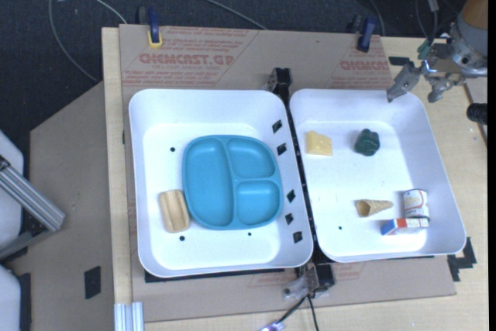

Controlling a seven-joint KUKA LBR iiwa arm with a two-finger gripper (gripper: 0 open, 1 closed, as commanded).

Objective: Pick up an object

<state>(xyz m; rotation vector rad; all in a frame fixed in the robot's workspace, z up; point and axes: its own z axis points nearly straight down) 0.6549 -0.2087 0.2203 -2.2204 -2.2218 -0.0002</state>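
While the gripper [416, 87] hangs over the far right corner of the right bin [442, 167], its two fingers stand spread wide with nothing between them. It sits above the bin's rim, well apart from every item below.

Right bin contents: a yellow block [318, 143] lies near the left wall at the far end; a dark green lump [367, 142] rests just right of it, the two apart. Nearer the front, a tan cone [373, 206] lies on its side, tip pointing left. Just right of the cone stands a small white can [415, 203], and a flat red, white and blue packet [403, 225] lies touching or nearly touching the can's front side.

Left bin [147, 128] contents: a blue divided plate [231, 181] sits at centre, three compartments visible. A tan bread-like piece [174, 210] lies just beside the plate's left front edge.

Both bins sit side by side on the surface [77, 167], on a cardboard sheet [232, 43].
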